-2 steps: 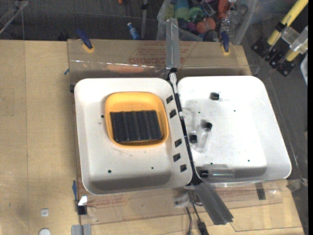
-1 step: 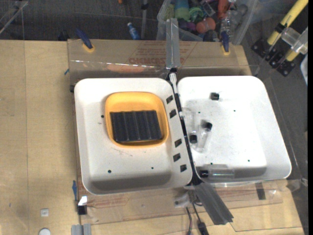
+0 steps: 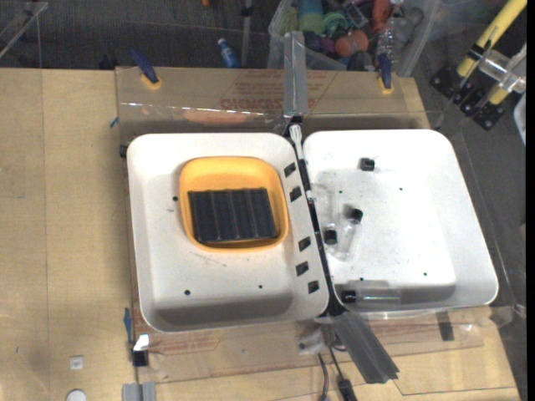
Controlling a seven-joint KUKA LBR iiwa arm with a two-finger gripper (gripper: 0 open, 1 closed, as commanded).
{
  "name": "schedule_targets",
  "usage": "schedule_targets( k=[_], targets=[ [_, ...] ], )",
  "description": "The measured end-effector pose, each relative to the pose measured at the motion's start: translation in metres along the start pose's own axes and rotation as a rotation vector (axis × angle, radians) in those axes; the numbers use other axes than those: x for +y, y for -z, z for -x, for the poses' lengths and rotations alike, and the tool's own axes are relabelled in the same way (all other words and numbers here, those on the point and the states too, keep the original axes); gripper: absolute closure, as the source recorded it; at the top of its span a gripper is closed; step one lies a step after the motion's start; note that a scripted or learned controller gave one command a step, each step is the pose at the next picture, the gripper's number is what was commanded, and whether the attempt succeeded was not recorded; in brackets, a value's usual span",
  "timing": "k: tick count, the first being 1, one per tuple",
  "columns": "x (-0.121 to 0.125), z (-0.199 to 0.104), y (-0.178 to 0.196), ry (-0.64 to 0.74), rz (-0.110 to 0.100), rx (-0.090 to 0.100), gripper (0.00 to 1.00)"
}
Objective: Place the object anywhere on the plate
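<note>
An orange-yellow plate (image 3: 230,170) rests in the left white bin (image 3: 159,257), a little above the bin's middle. On the plate lies a dark rectangular block (image 3: 232,215) with lengthwise ribs. It lies flat and covers most of the plate's floor, reaching the near rim. Nothing touches or overhangs the block.
The right white bin (image 3: 435,224) holds a small black piece (image 3: 366,164) near its back. Two more black bits (image 3: 354,215) sit beside clear plastic parts near the divider (image 3: 303,215). A clear object (image 3: 372,292) lies at its front edge. A crate of toys (image 3: 351,7) stands behind the bench.
</note>
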State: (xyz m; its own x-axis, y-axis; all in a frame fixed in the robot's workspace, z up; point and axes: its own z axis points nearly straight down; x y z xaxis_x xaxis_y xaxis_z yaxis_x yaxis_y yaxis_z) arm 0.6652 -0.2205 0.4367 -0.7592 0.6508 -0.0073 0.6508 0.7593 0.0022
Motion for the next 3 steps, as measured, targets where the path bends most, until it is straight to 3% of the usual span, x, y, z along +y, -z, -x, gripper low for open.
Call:
schedule_targets(
  k=[1,3],
  targets=[
    [-0.0022,-0.0015,0.0004,0.323,0.002,0.002,1.0],
    [-0.004,-0.0049,0.0003,0.418,0.001,0.003,1.0]
  ],
)
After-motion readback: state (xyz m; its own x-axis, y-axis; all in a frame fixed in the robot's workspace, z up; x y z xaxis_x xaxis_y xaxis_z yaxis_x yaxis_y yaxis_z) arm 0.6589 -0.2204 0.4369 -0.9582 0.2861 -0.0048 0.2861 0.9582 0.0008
